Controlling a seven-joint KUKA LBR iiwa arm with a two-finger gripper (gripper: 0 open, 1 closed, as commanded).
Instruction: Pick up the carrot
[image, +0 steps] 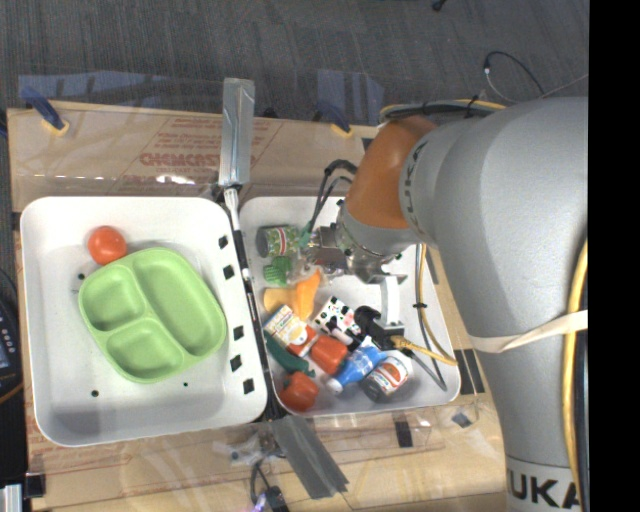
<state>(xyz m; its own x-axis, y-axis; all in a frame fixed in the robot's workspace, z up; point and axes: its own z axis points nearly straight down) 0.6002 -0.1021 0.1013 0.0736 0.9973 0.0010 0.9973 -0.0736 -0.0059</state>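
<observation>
Counter: we look down at a slant on a bench covered with clear sheeting, bearing two shallow white bins side by side, left bin (60, 400) and right bin (440, 390).
Left bin: we see a green divided plate (150, 312) and, touching its upper left edge, a red tomato (107, 243).
Right bin: we see a crowded heap of toy groceries, among them a small can (283, 240), a cow-patterned piece (338, 318), a blue bottle (357, 368) and a red round piece (298, 392).
Carrot: we take the orange tapered piece with a green top, the carrot (300, 294), to be the target; it lies in the upper middle of the right bin, just below the can, with neighbours close on its lower side.
Arm: the grey arm with its orange band (385, 185) reaches in from the right, over the right bin.
Gripper: the gripper (335, 258) sits just above and right of the carrot; we cannot tell its state.
Handling: we judge the carrot a light, stiff, smooth plastic toy, likely to slip.
Hold: we would take it across the thicker middle, not the narrow tip.
</observation>
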